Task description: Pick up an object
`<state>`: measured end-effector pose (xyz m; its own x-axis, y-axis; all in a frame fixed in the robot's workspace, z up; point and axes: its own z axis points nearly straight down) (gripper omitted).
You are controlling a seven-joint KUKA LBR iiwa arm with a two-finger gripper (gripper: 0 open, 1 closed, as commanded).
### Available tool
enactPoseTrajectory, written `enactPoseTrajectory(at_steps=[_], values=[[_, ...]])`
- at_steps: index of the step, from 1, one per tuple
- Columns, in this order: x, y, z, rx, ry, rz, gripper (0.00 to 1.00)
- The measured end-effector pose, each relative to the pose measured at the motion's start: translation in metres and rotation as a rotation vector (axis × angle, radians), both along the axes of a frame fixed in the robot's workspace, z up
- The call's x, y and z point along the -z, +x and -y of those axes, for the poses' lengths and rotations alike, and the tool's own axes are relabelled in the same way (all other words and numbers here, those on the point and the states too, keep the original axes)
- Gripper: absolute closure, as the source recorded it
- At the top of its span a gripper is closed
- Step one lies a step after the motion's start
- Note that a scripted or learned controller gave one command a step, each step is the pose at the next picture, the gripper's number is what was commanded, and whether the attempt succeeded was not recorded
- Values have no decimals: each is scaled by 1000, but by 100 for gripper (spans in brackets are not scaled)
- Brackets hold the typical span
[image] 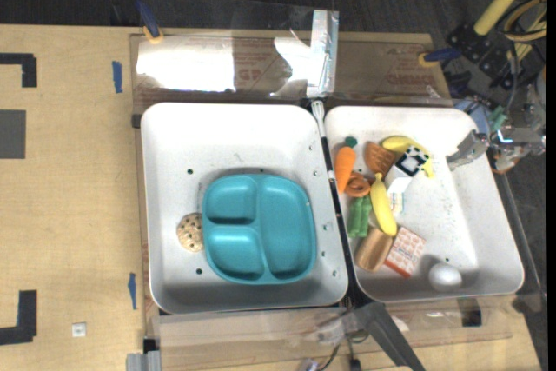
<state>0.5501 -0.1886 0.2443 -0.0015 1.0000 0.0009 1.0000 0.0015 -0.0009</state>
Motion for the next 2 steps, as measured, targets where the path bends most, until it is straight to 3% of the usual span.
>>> enactPoseTrajectory(at_steps=[1,2], values=[[129,2,-52,19,3,-12,0],[152,45,-79,-184,-5,11,0]])
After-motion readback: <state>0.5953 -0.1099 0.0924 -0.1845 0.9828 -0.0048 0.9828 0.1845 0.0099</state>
